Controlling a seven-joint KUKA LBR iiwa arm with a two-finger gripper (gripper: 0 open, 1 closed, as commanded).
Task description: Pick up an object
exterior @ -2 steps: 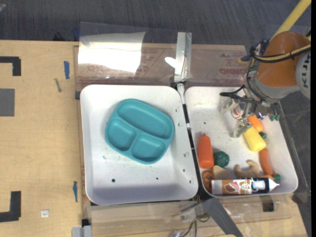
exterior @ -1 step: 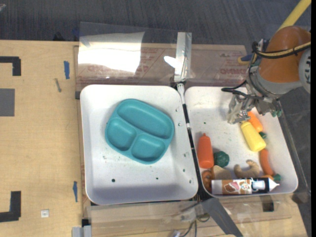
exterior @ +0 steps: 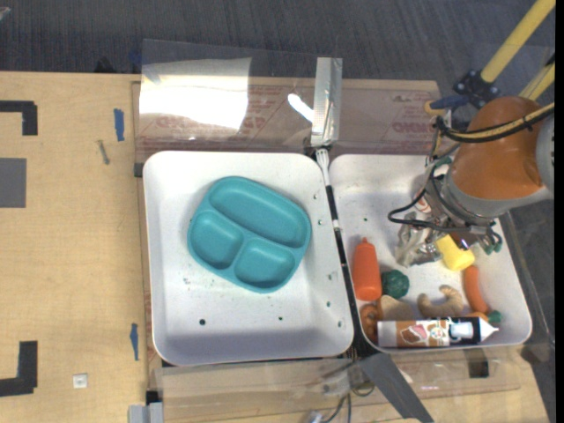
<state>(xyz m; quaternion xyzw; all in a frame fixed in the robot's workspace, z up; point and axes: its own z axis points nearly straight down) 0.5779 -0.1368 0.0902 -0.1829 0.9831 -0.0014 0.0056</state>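
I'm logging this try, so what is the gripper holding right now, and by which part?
Cannot be told. The gripper is low in the right bin beside a yellow object, but no hold is clearly visible.

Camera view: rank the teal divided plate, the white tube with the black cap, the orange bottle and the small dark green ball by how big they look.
1. Teal divided plate, by far the largest.
2. White tube with the black cap.
3. Orange bottle, shorter than the tube but thicker, so these two are close.
4. Dark green ball, the smallest.
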